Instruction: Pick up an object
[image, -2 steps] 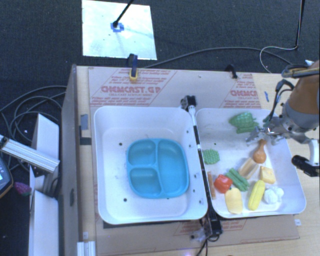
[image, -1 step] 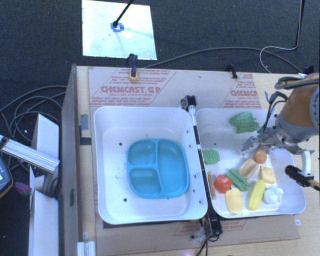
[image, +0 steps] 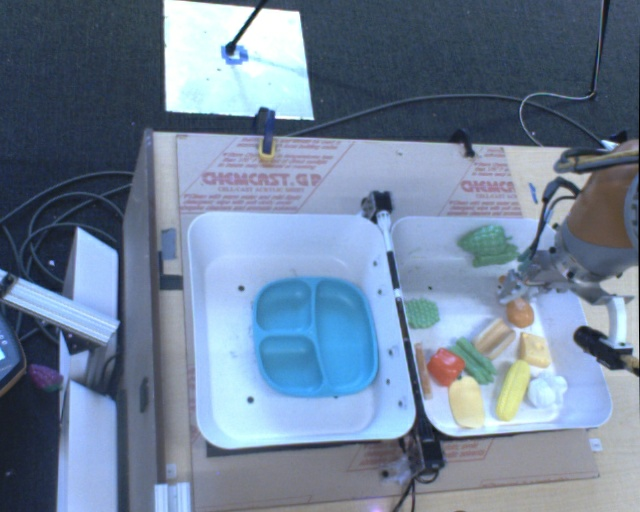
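One claw (image: 513, 287) at the end of the grey arm (image: 598, 222), orange band above the wrist, reaching in from the right edge of the frame. Hangs low over the upper right part of the right bin (image: 601, 405). Spread or pressed together: cannot tell from this slant (too small and too blurred). Nothing seen pinched in it.

Just below the claw in the frame, almost touching it: a small orange ball (image: 520, 314), resting on the bin floor. Nearest thing to pick.

Down and left of the ball, a tan bread roll (image: 494, 336), lying slantwise. Down and right of the ball, a yellow cheese wedge (image: 535, 350). Lower still, a yellow corn cob (image: 513, 389), tilted, with a white garlic bulb (image: 544, 390) just beside it on the right. Left of the cob, a pale yellow fruit (image: 466, 401) near the bin's lower rim (lemon or pear, hard to say).

Between roll and fruit, green bean pods (image: 474, 360), slanted, touching a red tomato (image: 444, 367) on their left. Beside the tomato, close to the bin's left wall, a thin orange stick (image: 421, 368).

Further up the left wall, a round bumpy green piece (image: 422, 313), apart from the rest. Up and left of the claw, near the bin's top rim, a leafy green piece (image: 487, 243).

Across the shared rims, in the left bin (image: 215, 300), a blue divided plate (image: 315, 335), three compartments, lying flat towards the lower middle. Black clamps (image: 378, 205) joining the two bins at top and bottom of the seam.
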